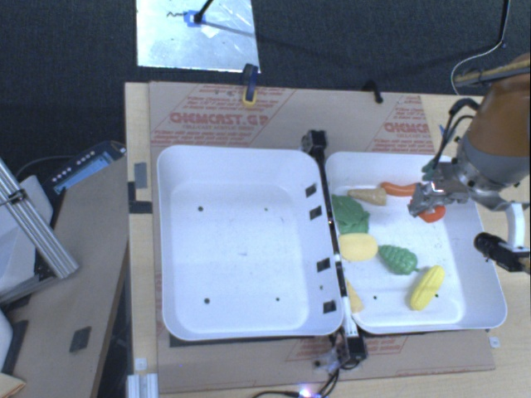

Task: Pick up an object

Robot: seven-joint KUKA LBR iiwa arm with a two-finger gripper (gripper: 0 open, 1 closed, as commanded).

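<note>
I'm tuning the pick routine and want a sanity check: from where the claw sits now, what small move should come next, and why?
Probably a short, straight descent. The claw hovers over the right bin, right above a red-orange piece that lies apart from the yellow corn and green item, so lowering there looks unobstructed. Whether it is centred on the piece is hard to tell.
</note>
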